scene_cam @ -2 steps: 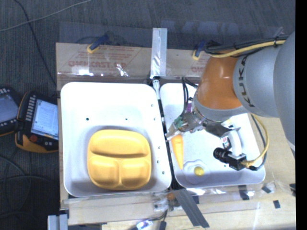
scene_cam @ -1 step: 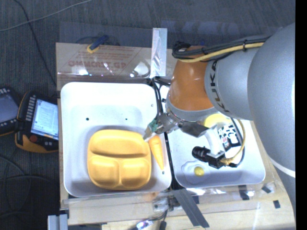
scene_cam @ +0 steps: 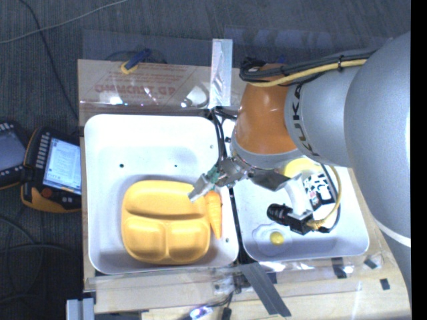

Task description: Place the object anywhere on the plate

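A yellow plate point(scene_cam: 160, 225) with three compartments lies in the front half of the left bin point(scene_cam: 133, 139). An orange carrot-shaped object point(scene_cam: 214, 213) rests lengthwise against the plate's right edge, between the plate and the bin's right wall. My gripper point(scene_cam: 200, 191) reaches in from the right and hangs over the plate's upper right corner, right at the carrot's upper end. The slant of the view hides whether the carrot is between its tips or merely beside them.
The right bin point(scene_cam: 347, 239) holds a small white piece with a yellow centre point(scene_cam: 272, 237) near its front, and a yellow thing point(scene_cam: 298, 167) partly hidden under the wrist. The bulky arm covers most of that bin. A handheld pendant point(scene_cam: 57, 169) lies on the floor at left.
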{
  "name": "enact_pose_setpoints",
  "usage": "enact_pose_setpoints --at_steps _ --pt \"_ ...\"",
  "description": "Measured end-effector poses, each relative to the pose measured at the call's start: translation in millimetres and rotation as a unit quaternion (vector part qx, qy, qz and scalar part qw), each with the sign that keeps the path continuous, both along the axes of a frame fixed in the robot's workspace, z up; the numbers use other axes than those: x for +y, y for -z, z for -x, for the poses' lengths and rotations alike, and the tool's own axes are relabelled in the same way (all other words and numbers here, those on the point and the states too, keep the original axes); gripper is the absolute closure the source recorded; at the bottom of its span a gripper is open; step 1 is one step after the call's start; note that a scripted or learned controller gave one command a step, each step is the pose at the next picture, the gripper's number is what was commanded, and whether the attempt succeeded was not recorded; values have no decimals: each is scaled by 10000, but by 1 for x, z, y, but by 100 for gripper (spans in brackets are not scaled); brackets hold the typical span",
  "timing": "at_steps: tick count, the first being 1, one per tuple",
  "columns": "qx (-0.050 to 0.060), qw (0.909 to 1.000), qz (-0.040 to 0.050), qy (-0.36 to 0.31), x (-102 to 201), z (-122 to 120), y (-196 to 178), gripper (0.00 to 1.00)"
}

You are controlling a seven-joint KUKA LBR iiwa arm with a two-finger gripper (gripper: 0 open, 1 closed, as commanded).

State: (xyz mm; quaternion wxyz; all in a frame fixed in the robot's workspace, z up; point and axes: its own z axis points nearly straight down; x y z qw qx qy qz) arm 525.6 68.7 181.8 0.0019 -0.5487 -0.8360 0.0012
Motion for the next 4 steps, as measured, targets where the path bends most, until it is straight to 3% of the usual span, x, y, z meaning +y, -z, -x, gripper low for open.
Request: enact_pose_setpoints --at_steps 1,2,3,4 --pt "-9 9982 13 -596 -42 41 -50 0" --pt "2 9981 -1 -612 -40 41 -58 100" --pt "-2 9897 3 -1435 10 42 -42 100" --pt "-3 9896 0 -1436 10 42 -42 0"
